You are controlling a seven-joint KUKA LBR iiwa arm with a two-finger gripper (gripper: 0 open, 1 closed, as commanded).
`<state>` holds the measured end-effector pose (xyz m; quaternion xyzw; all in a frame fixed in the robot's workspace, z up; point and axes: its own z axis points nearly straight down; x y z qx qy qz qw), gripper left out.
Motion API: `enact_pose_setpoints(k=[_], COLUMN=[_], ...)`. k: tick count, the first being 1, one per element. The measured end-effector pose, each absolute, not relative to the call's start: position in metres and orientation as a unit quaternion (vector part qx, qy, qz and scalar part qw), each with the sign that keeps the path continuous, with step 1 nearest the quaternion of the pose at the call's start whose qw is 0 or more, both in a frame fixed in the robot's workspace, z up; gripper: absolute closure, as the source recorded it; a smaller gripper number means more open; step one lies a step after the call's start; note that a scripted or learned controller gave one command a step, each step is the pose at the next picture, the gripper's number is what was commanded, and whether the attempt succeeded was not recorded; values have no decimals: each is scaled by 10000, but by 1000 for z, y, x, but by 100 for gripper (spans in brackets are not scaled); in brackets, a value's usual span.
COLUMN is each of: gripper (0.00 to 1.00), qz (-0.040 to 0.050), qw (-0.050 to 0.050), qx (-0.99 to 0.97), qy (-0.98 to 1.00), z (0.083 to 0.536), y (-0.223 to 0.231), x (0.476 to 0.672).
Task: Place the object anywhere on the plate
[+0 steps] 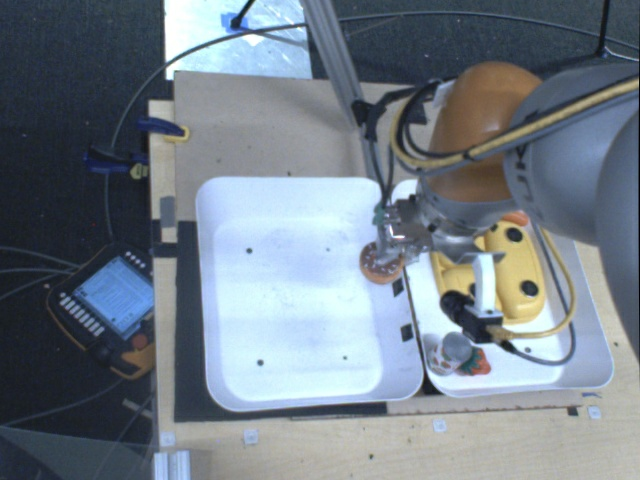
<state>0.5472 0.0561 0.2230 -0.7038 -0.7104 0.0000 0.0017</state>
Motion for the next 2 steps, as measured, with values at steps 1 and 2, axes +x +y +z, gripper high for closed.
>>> enact_pose_setpoints(k=[1,2], gripper=[100,0], qz=[-3,-3], qw=[15,3], qx=[-7038,-7058], qy=[-7104,-7084], z=[215,215], y=[104,101], x=[528,529])
